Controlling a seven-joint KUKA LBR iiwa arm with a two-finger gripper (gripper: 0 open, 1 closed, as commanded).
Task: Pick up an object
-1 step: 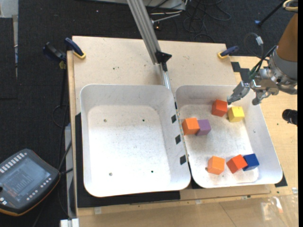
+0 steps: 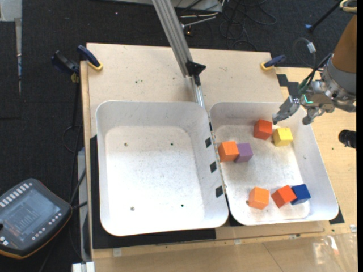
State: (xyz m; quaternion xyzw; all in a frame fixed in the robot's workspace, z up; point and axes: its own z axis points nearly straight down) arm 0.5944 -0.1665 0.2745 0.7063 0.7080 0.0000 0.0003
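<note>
Six cubes sit in the right bin (image 2: 317, 169), none of them between the gripper fingers. Gripper (image 2: 296, 113) hangs over the bin's upper right corner, its two fingers spread apart and holding nothing: one fingertip (image 2: 282, 117) points down-left, the other sits off to its right by the bin rim.

Relative to the gripper:
- orange-red cube (image 2: 262, 129): just below and left of the left fingertip, near but not touching it
- yellow cube (image 2: 282, 136): directly below the gripper, just beside the orange-red cube
- orange cube (image 2: 228, 150) and purple cube (image 2: 244, 152): further down-left, side by side and touching, mid-bin
- second orange cube (image 2: 258, 198): well below, near the bin's front edge
- red cube (image 2: 283, 196) and blue cube (image 2: 300, 193): well below, almost straight down, pressed together at the front right corner

Left bin (image 2: 113, 152) is far to the gripper's left. Arm wrist (image 2: 334, 89) comes in from the right above the bench (image 2: 142, 72). Teach pendant (image 2: 28, 217) lies on the floor, far down-left.
</note>
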